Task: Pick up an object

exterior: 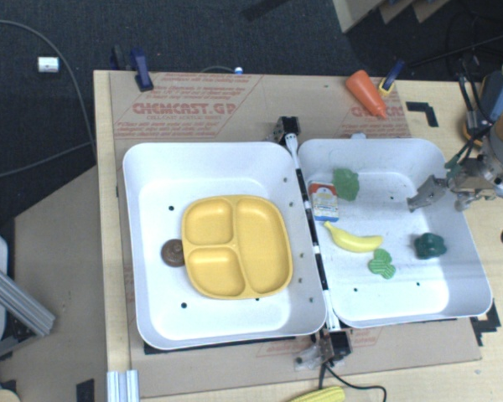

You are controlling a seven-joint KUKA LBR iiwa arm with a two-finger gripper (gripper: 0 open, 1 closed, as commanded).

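Two white bins sit side by side on a brown cardboard sheet [193, 99]. Red letters are printed on the cardboard above the left bin. The big line looks like "CHEMCAST GP", but the letters are faint and the smaller lines above and below it are too small to read. More red print sits on the cardboard near the orange carrot toy [367, 94] at the top right, and it is too small to read too.

The left bin [142, 224] holds a yellow tray [236, 246] with three parts. A small round brown thing [173, 252] lies at the tray's left side, touching it.

The right bin [453, 296] holds the toys. A small white and red carton [324, 201] lies near the bin's left wall. It has a label on it, but the words are too blurry to read. A pale green leafy toy [346, 182] sits just beside the carton, to its right. A yellow banana [354, 239] lies below the carton. A light green bumpy toy [381, 264] touches the banana's right end. A dark green toy [430, 244] sits well apart from them, near the bin's right side.

The gripper [427, 194] reaches in from the right, over the upper right part of the right bin. Its grey fingers are spread apart and nothing is between them. The dark green toy is the closest toy, lying below it.
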